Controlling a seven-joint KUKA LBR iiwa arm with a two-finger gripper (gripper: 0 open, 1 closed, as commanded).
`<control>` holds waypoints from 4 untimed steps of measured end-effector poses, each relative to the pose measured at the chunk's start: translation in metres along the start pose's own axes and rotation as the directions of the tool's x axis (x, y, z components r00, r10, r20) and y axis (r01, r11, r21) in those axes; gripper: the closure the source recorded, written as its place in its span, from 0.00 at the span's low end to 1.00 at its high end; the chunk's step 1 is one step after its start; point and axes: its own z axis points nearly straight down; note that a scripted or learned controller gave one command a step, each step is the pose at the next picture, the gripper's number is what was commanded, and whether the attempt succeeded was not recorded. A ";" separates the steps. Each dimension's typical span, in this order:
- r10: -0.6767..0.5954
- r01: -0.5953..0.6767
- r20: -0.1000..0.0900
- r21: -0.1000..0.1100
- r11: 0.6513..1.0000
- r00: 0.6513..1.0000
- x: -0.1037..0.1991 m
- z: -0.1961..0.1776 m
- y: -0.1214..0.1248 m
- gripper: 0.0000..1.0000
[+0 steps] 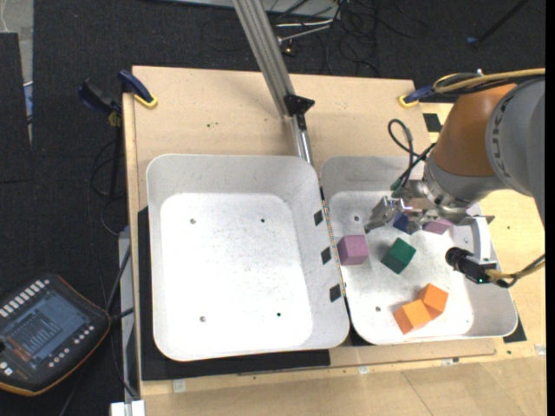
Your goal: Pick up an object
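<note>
The gripper (pixel 401 212) hangs low over the far part of the right bin (pixel 494 323), its metal fingers pointing toward the divider between the bins; whether the jaws are released or clenched cannot be told, since the wrist body and cabling crowd them. Just under and beside it sits a small blue block (pixel 401 224), mostly hidden, and a pale purple block (pixel 437 226) tucked against the wrist, only its top edge clear. No object can be seen between the jaws.

Nearer the bin's middle rests a dark green cube (pixel 399 256), matte and tilted on a corner. Against the left wall lies a lilac cube (pixel 352 250), flat-faced and square. Toward the near edge two orange blocks (pixel 421 308) touch each other, one slightly higher than the other.

The arm (pixel 490 141) is smooth grey with a glossy orange band, cut off at the right. A black cable loops above the wrist.

The left bin (pixel 165 180) is a shallow white tray with rounded corners and a speckled floor. Both bins stand on a pale wooden bench (pixel 217 102). A slanted metal pole (pixel 264 46) crosses the bench's far edge.
</note>
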 end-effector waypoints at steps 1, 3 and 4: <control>0.000 0.000 0.002 -0.010 1.000 1.000 -0.001 0.002 0.002 0.00; -0.003 0.003 0.002 -0.011 1.000 1.000 -0.001 -0.069 0.003 1.00; -0.003 0.003 0.002 -0.012 1.000 1.000 -0.001 -0.123 0.005 1.00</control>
